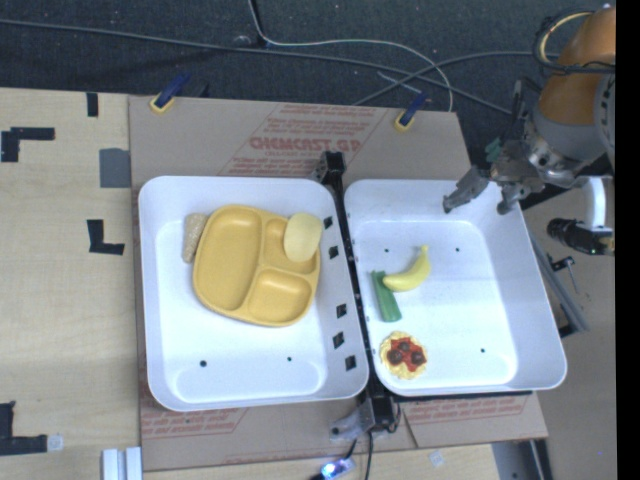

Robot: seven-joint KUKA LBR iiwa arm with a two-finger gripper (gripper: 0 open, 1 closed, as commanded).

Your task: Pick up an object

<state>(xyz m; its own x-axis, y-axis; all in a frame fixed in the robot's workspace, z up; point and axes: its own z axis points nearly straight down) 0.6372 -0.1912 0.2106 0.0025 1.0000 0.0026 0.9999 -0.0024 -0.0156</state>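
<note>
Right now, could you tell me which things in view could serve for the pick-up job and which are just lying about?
For the job:
- gripper, open, above the right bin's top edge
- banana, green stick and small pizza in the right bin
- yellow tray, pale yellow lump and tan slice in the left bin

Lying about:
- cables
- clamps
- cardboard sheet

We look down on a pale wooden bench (60, 298) with black tape marks (98, 238) on its left part. On it lies a brown cardboard sheet (290, 143) printed with red lettering, held at its far edge by two yellow-and-blue clamps (170, 93). Beyond the bench we see dark carpet (120, 8), with thin cables (330, 46) trailing across it. The light is even.
</note>
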